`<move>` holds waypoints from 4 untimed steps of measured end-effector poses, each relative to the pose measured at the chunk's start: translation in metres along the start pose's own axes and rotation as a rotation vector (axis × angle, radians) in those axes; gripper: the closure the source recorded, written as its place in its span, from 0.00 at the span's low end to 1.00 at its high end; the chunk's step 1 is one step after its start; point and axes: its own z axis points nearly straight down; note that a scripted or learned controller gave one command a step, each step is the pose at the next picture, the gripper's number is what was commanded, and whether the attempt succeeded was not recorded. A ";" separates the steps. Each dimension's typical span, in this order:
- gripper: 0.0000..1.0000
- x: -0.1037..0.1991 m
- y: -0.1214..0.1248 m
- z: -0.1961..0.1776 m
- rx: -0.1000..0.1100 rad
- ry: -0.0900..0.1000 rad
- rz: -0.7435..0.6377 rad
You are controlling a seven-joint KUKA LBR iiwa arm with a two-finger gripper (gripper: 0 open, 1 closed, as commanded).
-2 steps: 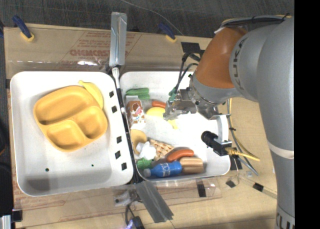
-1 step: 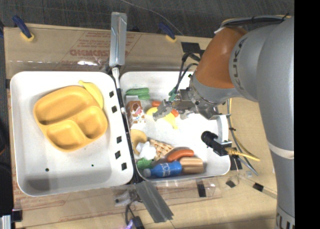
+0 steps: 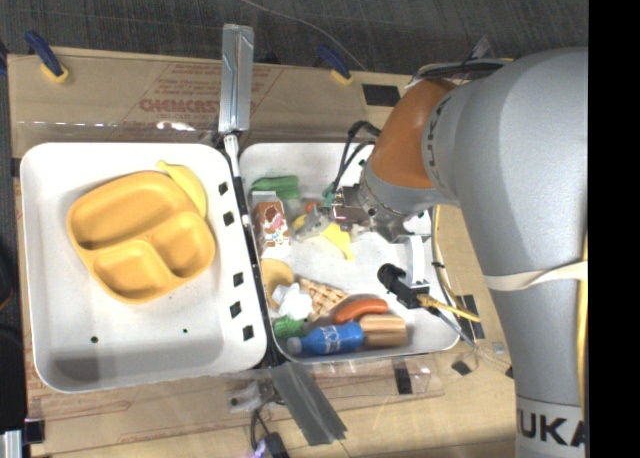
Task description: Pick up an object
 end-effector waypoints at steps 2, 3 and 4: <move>0.00 -0.071 -0.062 -0.006 0.008 0.003 0.241; 0.00 -0.048 -0.010 0.000 0.002 0.001 0.499; 0.00 -0.018 0.043 -0.026 0.002 0.002 0.769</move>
